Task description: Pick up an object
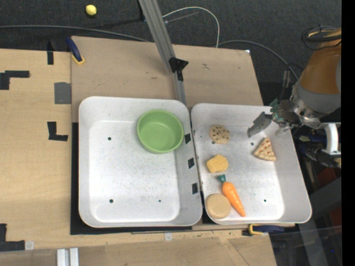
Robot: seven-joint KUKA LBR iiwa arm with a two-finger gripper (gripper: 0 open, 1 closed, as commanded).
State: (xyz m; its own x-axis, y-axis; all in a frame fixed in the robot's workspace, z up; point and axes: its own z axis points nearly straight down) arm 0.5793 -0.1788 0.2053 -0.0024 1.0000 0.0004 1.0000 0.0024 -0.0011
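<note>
The right bin [277, 204] holds a round cookie [219, 134], a yellow corn piece [217, 163], an orange carrot [233, 198], a tan round bun [218, 206] and a pizza slice [265, 149]. My gripper [265, 122] hangs over the bin's upper right part, just above the pizza slice and to the right of the cookie. One grey finger [256, 126] points down and left. Nothing shows between the fingers.
A green bowl [160, 131] sits in the left bin [111, 193] near its upper right. A grey pole [161, 32] slants in from the top to the bins' shared edge. A small yellow ball [91, 9] lies on the floor at the top left.
</note>
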